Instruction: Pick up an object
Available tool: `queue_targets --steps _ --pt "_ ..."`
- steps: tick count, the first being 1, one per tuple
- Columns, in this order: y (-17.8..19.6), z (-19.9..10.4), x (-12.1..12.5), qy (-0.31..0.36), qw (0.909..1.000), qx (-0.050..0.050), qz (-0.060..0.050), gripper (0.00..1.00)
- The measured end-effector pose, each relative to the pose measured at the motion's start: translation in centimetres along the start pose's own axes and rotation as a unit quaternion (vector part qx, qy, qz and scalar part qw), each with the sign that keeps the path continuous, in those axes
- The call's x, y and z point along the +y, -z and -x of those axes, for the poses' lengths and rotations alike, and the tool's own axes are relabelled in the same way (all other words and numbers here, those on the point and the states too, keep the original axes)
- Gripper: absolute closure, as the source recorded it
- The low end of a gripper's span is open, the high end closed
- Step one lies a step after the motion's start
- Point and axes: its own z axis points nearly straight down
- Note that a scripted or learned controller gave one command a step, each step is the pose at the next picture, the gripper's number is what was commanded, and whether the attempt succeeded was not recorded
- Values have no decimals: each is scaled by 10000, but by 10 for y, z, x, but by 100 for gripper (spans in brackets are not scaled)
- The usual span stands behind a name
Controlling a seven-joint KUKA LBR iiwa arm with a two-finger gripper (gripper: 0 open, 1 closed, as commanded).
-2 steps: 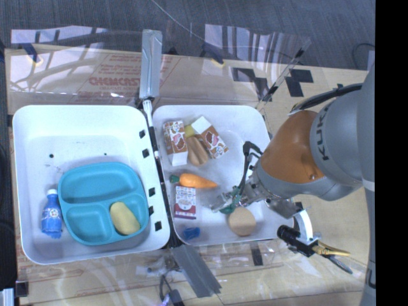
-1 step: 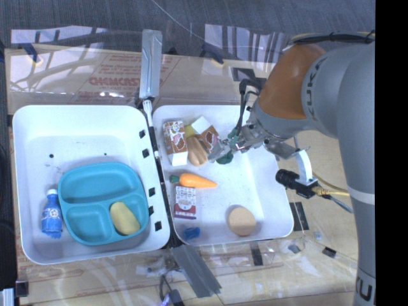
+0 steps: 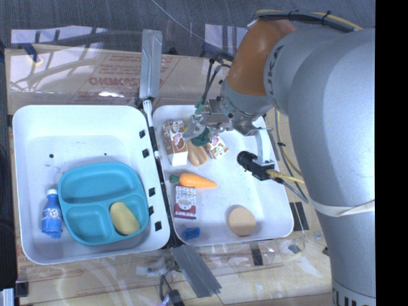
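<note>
Two shallow white plastic bins side by side on the surface (image 3: 76, 75); left bin (image 3: 25, 171) holding a teal three-compartment plastic tray (image 3: 89, 199), with a yellow oval lemon-like piece (image 3: 125, 217) lying in the tray's lower right compartment; just left of the tray, touching its edge, a small blue bottle with a white cap (image 3: 51, 214).

In the right bin (image 3: 280, 218), several small things: a red-and-white carton (image 3: 174, 143) near the upper left; a tan bread-like piece (image 3: 197, 154) just beside it; a small patterned packet (image 3: 218, 148) to the right of that; an orange toy carrot with a green end (image 3: 196, 182) lying across the middle; a small red-and-white flat box (image 3: 185, 202) below the carrot; a little blue piece (image 3: 190, 233) at the bottom edge; a round tan disc (image 3: 241, 220) at the lower right, well apart from the rest.

Grey arm with orange band reaching in from the right; gripper (image 3: 199, 125) low over the upper part of the right bin, right above the carton and bread-like piece; state of the jaws impossible to tell, and no thing visibly between them; a black cylindrical part (image 3: 254, 164) jutting from the wrist over the bin's right side.
</note>
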Motion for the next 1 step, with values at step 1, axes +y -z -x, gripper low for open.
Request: queue_targets --steps 1 --pt "10 0 0 28 10000 -4 -7 100"
